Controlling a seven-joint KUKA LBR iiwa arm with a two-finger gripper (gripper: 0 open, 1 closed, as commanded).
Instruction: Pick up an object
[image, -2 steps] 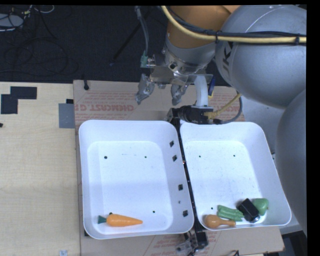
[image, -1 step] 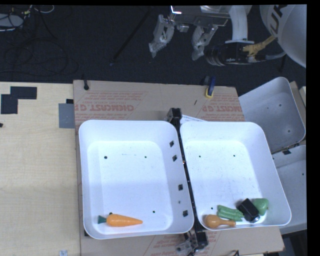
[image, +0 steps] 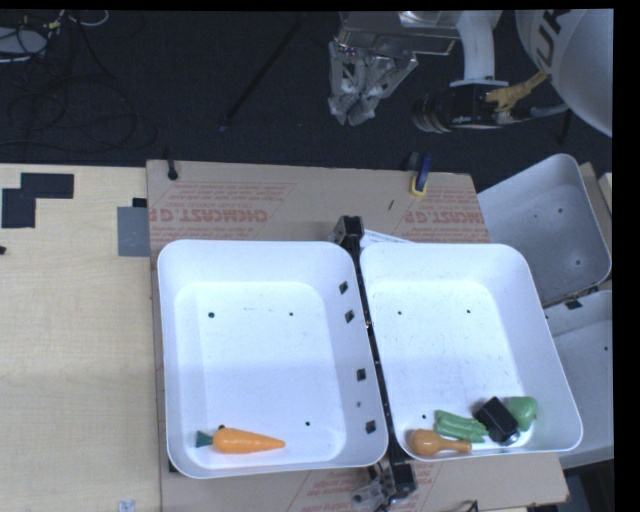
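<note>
Two bins: left bin (image: 180, 300), right bin (image: 535, 300), mid-frame
Carrot (image: 245, 441): left bin, lower edge
Gripper (image: 358, 100): top centre, above bins, fingers' state unclear, nothing visibly held
Right bin's lower corner: orange piece (image: 436, 443), green pieces (image: 460, 426), black block (image: 497, 419)

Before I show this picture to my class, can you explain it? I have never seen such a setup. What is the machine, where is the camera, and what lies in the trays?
The camera is fixed above a bench and looks down at a slant. The machine is a robot arm reaching in from the right, near the top of the picture. At its end is a gripper, a two-finger claw for picking things up. It hangs over the dark area behind the trays, and I see nothing between its fingers.

Two shallow white trays sit side by side. The left tray has a toy carrot near its front edge. The right tray has a small heap in its front corner: a tan pear-shaped toy, a green toy vegetable, a black block and another green piece.
</note>
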